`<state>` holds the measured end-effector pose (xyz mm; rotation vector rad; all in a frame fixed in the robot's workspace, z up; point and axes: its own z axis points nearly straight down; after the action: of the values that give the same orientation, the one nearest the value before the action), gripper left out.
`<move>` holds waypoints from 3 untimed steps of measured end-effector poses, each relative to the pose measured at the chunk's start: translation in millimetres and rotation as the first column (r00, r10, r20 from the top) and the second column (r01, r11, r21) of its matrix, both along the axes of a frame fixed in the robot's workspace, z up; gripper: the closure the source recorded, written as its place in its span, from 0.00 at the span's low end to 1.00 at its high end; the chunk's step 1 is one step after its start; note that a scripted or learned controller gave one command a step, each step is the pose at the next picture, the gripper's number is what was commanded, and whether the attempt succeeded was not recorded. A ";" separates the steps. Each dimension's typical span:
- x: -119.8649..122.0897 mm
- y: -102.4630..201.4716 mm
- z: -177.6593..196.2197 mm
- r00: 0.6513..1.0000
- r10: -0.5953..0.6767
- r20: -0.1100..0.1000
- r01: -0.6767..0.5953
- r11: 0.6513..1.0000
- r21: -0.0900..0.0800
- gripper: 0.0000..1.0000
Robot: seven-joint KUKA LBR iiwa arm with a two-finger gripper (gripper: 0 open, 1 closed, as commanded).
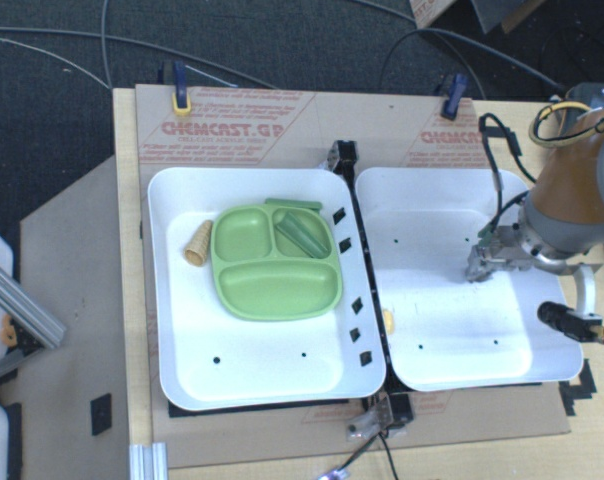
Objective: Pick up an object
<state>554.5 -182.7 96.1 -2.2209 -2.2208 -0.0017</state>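
Fingers of the gripper (pixel 479 268) hang low over the right bin (pixel 462 363); whether they are apart or closed, I cannot tell. Objects to pick lie in the left bin (pixel 252 373): a green divided plate (pixel 275 268), probably too broad, and an ice-cream cone (pixel 197 242) just beside it.

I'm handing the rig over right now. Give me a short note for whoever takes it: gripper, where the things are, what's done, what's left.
Gripper: low over the right bin, nothing seen between its fingers; open or shut can't be told.
Things: green plate in the left bin, a green piece in its top-right compartment, cone beside the plate's left edge. Small yellow bit at the divider.
Done: nothing picked.
Left: grasp and lift one object.
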 end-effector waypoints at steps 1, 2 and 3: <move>11.9 1.3 54.1 1.000 0.001 0.006 -0.001 1.000 -0.003 1.00; 10.6 -1.0 118.7 1.000 0.001 0.008 -0.001 1.000 -0.004 1.00; 11.2 -1.0 118.3 1.000 0.001 0.002 -0.001 1.000 -0.002 1.00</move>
<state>565.8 -183.7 214.5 -2.2219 -2.2238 -0.0019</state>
